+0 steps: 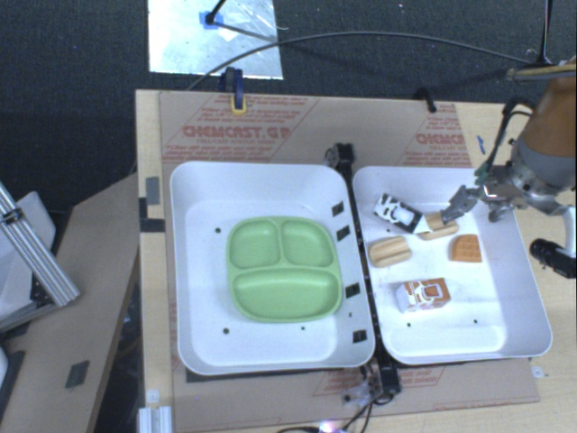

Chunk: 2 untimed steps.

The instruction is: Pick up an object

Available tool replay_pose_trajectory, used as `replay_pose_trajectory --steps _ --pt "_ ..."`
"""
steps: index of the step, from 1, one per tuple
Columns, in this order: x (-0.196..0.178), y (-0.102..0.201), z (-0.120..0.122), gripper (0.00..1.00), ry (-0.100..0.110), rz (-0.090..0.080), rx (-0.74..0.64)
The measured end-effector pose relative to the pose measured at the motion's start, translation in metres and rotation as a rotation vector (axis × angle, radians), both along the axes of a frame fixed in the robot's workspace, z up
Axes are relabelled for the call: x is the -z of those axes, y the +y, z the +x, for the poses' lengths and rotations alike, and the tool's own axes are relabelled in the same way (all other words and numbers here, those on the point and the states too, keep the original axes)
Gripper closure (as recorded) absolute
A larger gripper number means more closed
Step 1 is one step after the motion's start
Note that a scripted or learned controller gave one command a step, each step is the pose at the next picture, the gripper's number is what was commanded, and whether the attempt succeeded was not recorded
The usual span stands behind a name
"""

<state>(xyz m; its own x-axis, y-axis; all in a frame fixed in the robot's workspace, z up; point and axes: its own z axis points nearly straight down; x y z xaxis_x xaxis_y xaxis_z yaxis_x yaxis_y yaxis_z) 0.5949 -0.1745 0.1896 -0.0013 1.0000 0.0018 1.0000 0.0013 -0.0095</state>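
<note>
you have the arm (541, 142) coming in from the right over the right bin (514, 332), and its gripper (458, 206) hangs low near the bin's upper middle, angled down toward the left. you cannot tell from this slant whether the claw is released or clenched, and nothing shows gripped in it.

just beside the tip lies a pale tan stick-like piece (439, 230) — close enough that you cannot tell if they touch. to its left sits a small black-and-white object (397, 212), tilted. below these, a tan bread-roll shape (389, 251) lies near the bin's left wall, and an orange-brown wedge (466, 248) rests to the right of it, apart from the stick. lower down, a small white-and-orange carton (424, 294) lies on its side.

the left bin (198, 206) holds a green divided plate (284, 269) — three compartments, two small above, one wide below — sitting flat in the middle.
</note>
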Motion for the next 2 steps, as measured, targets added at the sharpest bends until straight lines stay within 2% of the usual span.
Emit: replay_pose_trajectory --steps 1,2 --pt "-0.006 0.0 0.003 0.0 -0.011 -0.002 -0.002" --pt "0.036 -0.004 0.002 0.0 -0.008 -0.002 0.0"
